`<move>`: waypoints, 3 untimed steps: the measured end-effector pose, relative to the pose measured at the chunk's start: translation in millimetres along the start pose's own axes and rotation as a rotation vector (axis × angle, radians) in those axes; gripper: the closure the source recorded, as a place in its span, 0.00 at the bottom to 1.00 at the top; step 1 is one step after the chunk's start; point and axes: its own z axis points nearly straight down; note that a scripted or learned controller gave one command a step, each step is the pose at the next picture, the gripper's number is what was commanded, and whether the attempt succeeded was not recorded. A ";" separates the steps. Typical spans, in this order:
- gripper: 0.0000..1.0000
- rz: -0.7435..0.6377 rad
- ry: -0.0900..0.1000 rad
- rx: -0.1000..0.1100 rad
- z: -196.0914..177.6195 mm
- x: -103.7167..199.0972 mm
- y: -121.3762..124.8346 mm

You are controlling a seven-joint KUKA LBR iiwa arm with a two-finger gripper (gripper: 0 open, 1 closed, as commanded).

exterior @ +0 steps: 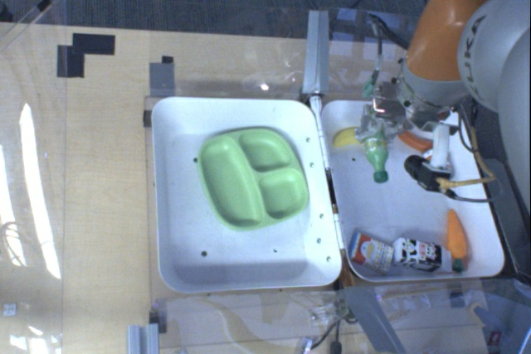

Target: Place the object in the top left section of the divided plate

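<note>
— Checking the hold is your first job. The gripper [377, 128] sits in the upper right of the frame, directly over the fat end of a green bottle [379, 160] in the right bin [489, 261]. I cannot tell whether it is clamped on the bottle or only standing over it.

— So the bottle is my object?

— I'd judge so (it is the one thing the gripper is at). It lies with its neck pointing toward the lower edge of the frame, just beside a yellow piece [344, 138] on its left. If the hold proves good, lift straight up until the bottle clears the walls between the bins. Then carry it toward the left of the frame and come down over the green divided plate [226, 182] in the left bin [174, 261]. Let go low, or a round bottle may roll over a divider.

— Which section?

— That is the awkward part. The plate lies turned, with one long section down its left side and two smaller ones on its right. The long one reaches the plate's upper left corner, so I'd aim at its upper end.

— Anything I can't see?

— The bottle's top end is under the gripper. An orange piece [413, 140] beside it is partly covered by the wrist, and the arm is cut off at the right edge of the frame.
</note>
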 end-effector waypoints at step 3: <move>0.00 -0.110 0.001 0.000 -17.6 154.9 -10.2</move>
